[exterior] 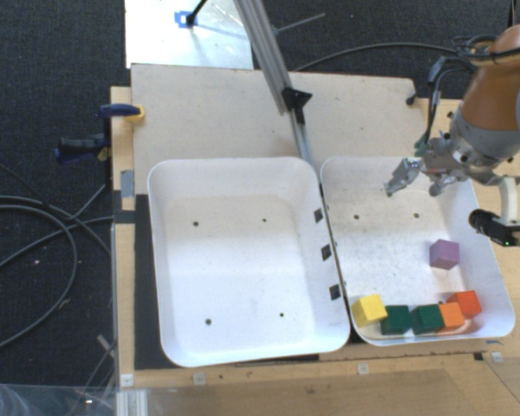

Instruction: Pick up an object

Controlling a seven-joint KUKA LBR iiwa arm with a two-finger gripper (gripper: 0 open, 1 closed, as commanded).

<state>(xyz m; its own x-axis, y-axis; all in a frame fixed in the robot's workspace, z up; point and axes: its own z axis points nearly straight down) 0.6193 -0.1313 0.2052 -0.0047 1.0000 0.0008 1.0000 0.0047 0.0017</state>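
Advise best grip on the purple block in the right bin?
Probably straight down from above, fingers across two opposite flat sides of the small purple cube. It sits alone on the right white bin's floor, apart from the row of blocks along the near wall.

Worktop [217,115], pale board, sitting on dark carpet [43,59]; blue-handled clamp [100,146] with a yellow tip gripping its left edge. Grey metal pole [269,46] slanting across from the top, ending at a black bracket [295,99] near the board's middle. Black cables [35,232] looping over the carpet at left; another cable [364,50] trailing at upper right. Sheet of pale paper [186,20] lying beyond the board, bearing a small blue mark [185,19]
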